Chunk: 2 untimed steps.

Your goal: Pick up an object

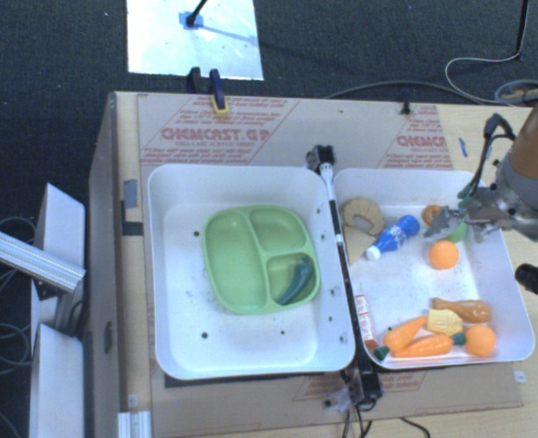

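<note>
Carrots [415, 338], corn [445, 321], drumstick [465, 309] crowd right bin's [515, 286] near edge. Gripper [460, 217] low at far corner beside orange ball [443, 255] and small green piece [458, 232]; grip state cannot tell. Risk: ball rolls off, or crowding blocks clean grasp.

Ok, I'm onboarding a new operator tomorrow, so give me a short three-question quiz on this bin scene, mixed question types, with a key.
1. True or false: the green divided plate lies in the right bin.
2. Which item lies nearest the gripper?
A. orange ball
B. carrot
C. blue bottle
3. Fill in: the dark green item on the plate rests in its ____ compartment, as the camera sees it.

Key: 1 false, it lies in the left bin; 2 A; 3 lower right.
</note>
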Available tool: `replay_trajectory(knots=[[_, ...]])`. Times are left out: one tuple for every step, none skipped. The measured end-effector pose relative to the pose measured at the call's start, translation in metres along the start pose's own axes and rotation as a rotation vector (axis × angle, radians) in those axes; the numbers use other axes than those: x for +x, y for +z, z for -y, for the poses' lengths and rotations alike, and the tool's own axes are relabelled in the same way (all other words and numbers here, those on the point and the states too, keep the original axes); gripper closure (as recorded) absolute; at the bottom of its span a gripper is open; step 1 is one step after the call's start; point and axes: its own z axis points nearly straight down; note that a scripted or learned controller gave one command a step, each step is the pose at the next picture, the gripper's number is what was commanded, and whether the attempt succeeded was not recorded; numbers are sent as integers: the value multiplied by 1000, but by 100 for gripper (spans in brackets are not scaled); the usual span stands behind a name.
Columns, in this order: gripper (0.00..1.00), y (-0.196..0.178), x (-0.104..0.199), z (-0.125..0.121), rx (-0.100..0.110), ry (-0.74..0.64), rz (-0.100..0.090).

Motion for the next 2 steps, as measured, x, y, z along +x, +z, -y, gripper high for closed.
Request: replay_trajectory(knots=[[0, 113, -15, -8, 0, 2, 0], [100, 102, -16, -9, -2, 1, 1]])
